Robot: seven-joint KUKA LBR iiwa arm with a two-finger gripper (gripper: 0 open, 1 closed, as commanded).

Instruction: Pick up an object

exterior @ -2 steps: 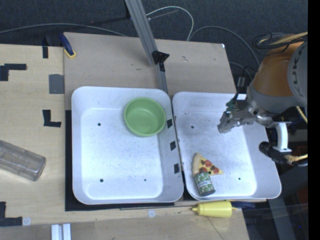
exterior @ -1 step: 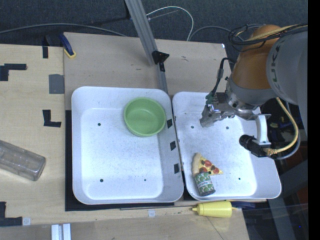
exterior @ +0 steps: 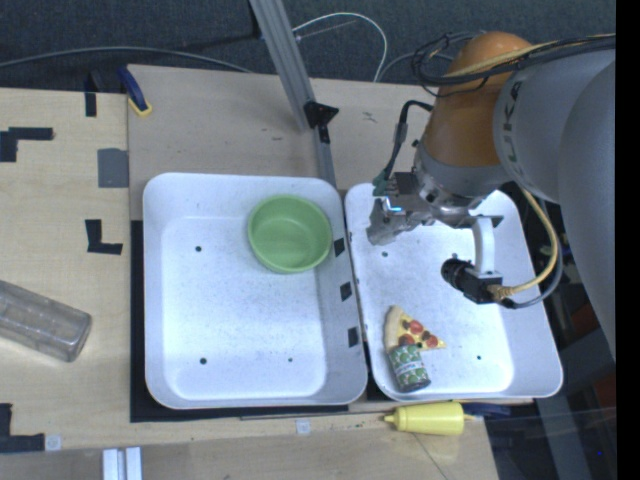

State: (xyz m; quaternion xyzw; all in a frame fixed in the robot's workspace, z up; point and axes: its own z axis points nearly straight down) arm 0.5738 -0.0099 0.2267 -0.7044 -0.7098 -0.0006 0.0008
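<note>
A green bowl point(exterior: 289, 233) sits upright in the left bin point(exterior: 190, 298), near its back right corner. In the right bin point(exterior: 520, 368) a pizza-slice toy point(exterior: 412, 330) lies near the front, with a small dark green can point(exterior: 409, 366) touching it just in front. My gripper point(exterior: 385, 223) hangs over the back left part of the right bin, well behind the pizza slice and to the right of the bowl. Nothing shows between its fingers.
A yellow bottle point(exterior: 432, 419) lies on the bench just in front of the right bin. A clear plastic cup point(exterior: 40, 321) lies on its side at the far left. A grey pole point(exterior: 285, 48) slants down to the bins' back edge. Cables point(exterior: 350, 28) loop behind.
</note>
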